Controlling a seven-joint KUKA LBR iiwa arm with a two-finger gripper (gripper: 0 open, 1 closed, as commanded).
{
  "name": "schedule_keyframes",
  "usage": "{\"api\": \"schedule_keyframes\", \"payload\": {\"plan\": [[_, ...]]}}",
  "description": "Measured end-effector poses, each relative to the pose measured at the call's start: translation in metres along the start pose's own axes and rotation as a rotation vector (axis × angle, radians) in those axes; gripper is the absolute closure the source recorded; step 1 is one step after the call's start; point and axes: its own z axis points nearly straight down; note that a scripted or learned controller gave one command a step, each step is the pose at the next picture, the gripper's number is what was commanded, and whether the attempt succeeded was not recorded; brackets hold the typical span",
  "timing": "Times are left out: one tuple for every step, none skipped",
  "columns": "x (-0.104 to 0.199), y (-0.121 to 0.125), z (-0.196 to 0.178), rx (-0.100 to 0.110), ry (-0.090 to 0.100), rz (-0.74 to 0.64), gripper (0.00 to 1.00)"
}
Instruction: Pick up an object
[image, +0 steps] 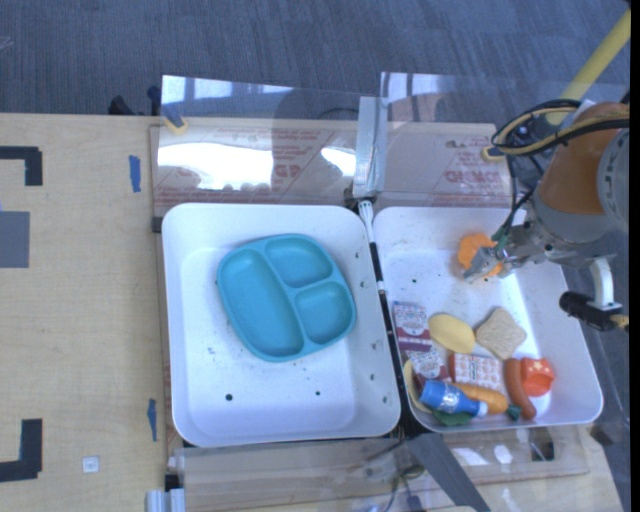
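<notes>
Bench (70, 300) — packet (410, 325) label perhaps red, unreadable.

Left bin (190, 330): a blue three-compartment plate (286, 296) lies in it, flat, turned at a slant.
Right bin (575, 375): toys crowd its near end, with a yellow lemon-like piece (452, 332), a slice of toast (501, 333), a printed packet (410, 326), a blue bottle (445, 397), a carrot (488, 399), a sausage (518, 388) and a red-orange piece (537, 375).
Arm (575, 180): it reaches in from the right, over the right bin's far end.
Gripper (490, 262): low beside an orange object (472, 246), touching or just over it; grasp unclear.
Worktop (70, 320): pale wood with black marks and blue tape.
</notes>
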Motion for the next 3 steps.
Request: {"api": "schedule_keyframes", "payload": {"plan": [[0.035,0.040,0.012,0.046,-0.001,0.164,1.00],[0.035,0.041,0.013,0.043,-0.002,0.162,0.00],[0.062,0.043,0.013,0.051,-0.009,0.245,0.00]]}}
